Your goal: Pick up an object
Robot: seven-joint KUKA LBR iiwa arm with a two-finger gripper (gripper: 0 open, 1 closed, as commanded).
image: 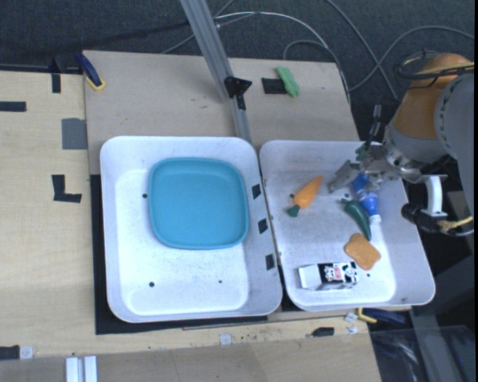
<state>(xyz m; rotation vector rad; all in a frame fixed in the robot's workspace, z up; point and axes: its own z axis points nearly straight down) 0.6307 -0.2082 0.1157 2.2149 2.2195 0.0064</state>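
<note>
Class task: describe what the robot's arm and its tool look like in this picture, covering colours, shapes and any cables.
The arm is thick and rounded, grey, with an orange band above the wrist. Its tool is a compact block of grey metal parts ending in two thin fingers. A white bracket-like part and dark cables hang beside the wrist. No readable markings can be made out.
</note>
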